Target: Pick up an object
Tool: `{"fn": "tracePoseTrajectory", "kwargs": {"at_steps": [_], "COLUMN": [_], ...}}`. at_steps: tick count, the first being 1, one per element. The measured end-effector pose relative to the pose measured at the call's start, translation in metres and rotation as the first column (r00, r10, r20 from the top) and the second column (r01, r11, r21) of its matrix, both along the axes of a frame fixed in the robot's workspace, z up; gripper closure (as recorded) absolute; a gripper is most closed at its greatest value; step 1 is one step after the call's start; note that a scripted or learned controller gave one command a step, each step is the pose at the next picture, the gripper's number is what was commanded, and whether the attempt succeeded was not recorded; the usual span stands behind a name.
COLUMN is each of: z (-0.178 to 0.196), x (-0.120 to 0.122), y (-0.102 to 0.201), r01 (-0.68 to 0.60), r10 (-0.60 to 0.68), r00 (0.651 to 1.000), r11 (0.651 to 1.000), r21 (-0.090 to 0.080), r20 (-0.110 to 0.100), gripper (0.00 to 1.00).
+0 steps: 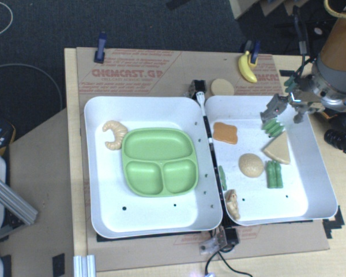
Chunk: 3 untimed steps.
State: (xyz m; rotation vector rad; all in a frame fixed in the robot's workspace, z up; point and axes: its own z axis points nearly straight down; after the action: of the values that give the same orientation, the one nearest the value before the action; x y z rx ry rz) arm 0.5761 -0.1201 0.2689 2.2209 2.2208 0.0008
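Green toy vegetable (273, 128), small and dark, sits in the upper part of the right bin (317, 154), just under the gripper (275, 113), and it looks like the piece you are going for. You can see the fingers spread and tilted down toward it; whether they touch it is hard to tell, and nothing is held between them. To do this step well, bring the fingers down so they straddle the green piece across its narrow width, not along its length, and close only once both pads are level with it. Watch the tan wedge (278, 150) lying just beside and below it: a skewed approach would likely catch its corner and push both away. The orange slice (225, 133), the round bun (251, 165) and the second green piece (274, 175) are farther off and should not interfere. The left bin (98, 154), with its green divided tray (160, 160) and croissant (115, 134), is well apart, so keep your travel inside the right bin and lift straight up.
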Motion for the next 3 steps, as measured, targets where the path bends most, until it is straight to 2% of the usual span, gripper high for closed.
{"fn": "tracePoseTrajectory", "kwargs": {"at_steps": [1,2,3], "z": [-0.06,-0.046,-0.087], "x": [-0.093,-0.088,-0.099], "y": [0.047,0.044,0.168], "r01": [-0.001,0.002,-0.013], "r10": [0.001,-0.002,0.013], "r00": [1.0,1.0,1.0], "r11": [1.0,1.0,1.0], "r21": [0.005,0.0,0.006], "r20": [-0.014,0.002,-0.009], "gripper": [0.0,1.0,1.0]}}
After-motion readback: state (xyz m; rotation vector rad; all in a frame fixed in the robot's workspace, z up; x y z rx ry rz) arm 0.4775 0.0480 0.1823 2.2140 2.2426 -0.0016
